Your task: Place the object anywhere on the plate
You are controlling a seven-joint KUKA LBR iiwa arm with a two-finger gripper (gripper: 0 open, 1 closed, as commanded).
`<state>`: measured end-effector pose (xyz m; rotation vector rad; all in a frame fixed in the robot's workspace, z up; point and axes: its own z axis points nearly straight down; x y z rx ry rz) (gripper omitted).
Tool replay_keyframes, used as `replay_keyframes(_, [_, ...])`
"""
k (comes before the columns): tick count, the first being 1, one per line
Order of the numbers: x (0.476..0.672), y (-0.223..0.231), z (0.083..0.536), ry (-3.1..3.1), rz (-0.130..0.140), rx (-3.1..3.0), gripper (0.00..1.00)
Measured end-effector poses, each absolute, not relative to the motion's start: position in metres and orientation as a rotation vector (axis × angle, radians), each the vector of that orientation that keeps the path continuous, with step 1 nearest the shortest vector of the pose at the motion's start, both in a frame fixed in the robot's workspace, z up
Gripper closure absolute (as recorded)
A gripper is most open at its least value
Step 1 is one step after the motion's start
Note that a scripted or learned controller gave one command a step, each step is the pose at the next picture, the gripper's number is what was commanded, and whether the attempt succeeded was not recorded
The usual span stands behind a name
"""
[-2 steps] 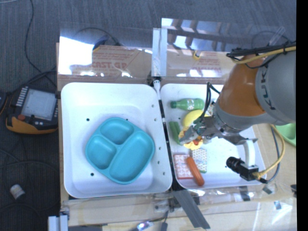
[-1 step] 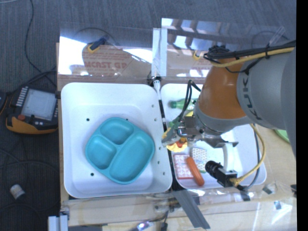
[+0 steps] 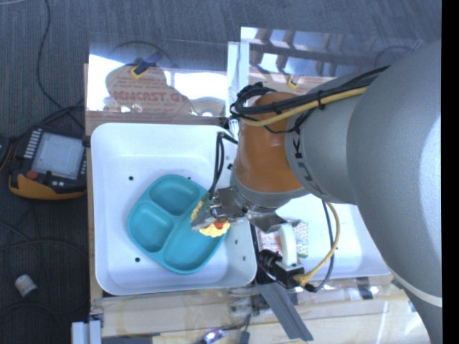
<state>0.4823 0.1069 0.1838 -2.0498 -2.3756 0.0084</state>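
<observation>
In left bin (image 3: 115, 264): teal plate (image 3: 161, 221) with three parts | at plate's right edge: end effector (image 3: 212, 217) right over yellow object (image 3: 211, 227) | fingers: cannot tell | object: touching plate rim

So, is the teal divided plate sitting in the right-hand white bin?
No, the teal divided plate lies in the left white bin, with a yellow object at its right edge.

Dark grey carpet (image 3: 143, 13) covers the floor around a wooden bench (image 3: 172, 314). Black cables (image 3: 43, 20) trail across it. An orange-edged handheld controller (image 3: 46, 163) lies at left.
</observation>
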Motion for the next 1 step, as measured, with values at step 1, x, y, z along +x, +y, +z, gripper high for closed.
replay_keyframes(1, [0.4825, 0.1066, 0.1839, -2.375, 0.008, -2.051, 0.00])
